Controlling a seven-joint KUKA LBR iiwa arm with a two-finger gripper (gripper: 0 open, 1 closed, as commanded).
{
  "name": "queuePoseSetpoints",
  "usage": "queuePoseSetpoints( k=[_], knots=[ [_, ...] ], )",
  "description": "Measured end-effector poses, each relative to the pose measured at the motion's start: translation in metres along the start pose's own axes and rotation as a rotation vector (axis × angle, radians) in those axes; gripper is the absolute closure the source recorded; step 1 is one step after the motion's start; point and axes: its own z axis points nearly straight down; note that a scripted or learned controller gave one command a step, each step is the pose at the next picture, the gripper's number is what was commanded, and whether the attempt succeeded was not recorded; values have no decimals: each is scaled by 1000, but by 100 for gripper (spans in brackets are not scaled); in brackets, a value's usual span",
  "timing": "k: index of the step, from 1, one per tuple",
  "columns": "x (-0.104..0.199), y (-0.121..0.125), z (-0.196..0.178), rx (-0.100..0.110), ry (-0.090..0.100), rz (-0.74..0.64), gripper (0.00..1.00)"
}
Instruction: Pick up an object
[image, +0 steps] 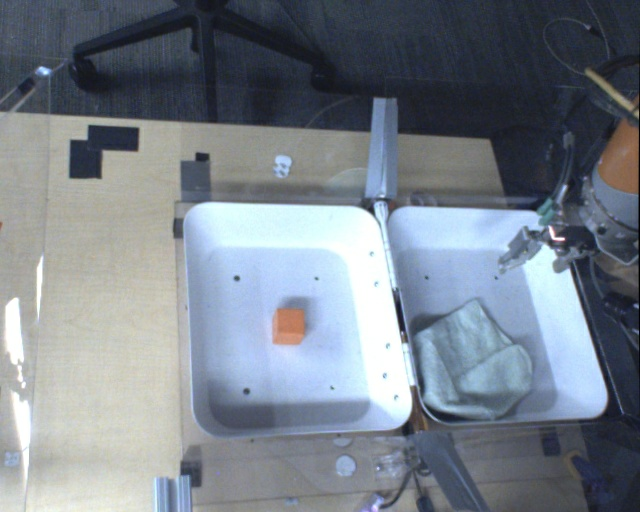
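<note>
A small orange cube (289, 326) lies near the middle of the left white bin (215, 400). In the front part of the right white bin (590, 385) a crumpled grey cloth (470, 362) is bunched up. My gripper (538, 254) hangs over the back right part of the right bin, behind and to the right of the cloth and apart from it. Its two fingers (514, 250) are spread, open, with nothing between them. The cube is far to the gripper's left, across the divider.
A metal rail (383, 150) runs back from the seam between the bins. The arm's orange band (620, 160) and cables sit at the right edge. Wooden bench top (100, 300) extends to the left, with black markers at the back left.
</note>
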Motion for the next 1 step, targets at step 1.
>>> queuePoseSetpoints(
  k=[1],
  knots=[
    [-16, 18, 150, 1, 0, 238, 0]
  ],
)
